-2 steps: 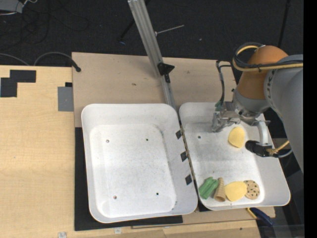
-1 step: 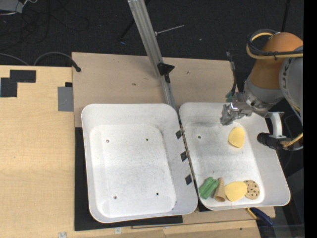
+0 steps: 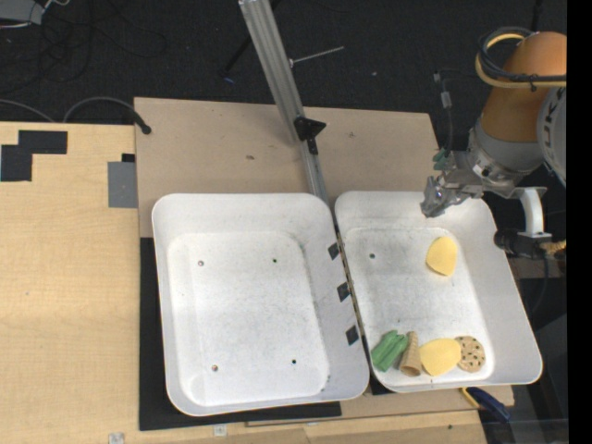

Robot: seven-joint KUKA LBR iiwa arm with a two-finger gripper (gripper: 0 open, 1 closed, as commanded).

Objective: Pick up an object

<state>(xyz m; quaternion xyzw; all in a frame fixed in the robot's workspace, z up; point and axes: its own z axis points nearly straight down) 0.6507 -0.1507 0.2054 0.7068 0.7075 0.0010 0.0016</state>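
Observation:
My gripper [image 3: 435, 205] hangs over the far right corner of the right bin [image 3: 504, 276], above and a little left of a yellow rounded piece [image 3: 442, 255] that lies on the bin floor. Nothing shows between the fingers. At the bin's near end lie a green ridged piece [image 3: 389, 350], a tan cone-like piece [image 3: 410, 353], a second yellow piece [image 3: 439, 357] and a brown speckled cookie [image 3: 470, 353], all close together.
The left bin [image 3: 176, 248] stands beside the right one, joined by black clips [image 3: 342, 289]. A slanted aluminium rail [image 3: 280, 81] rises behind the bins. The light wooden bench top [image 3: 65, 276] stretches to the left.

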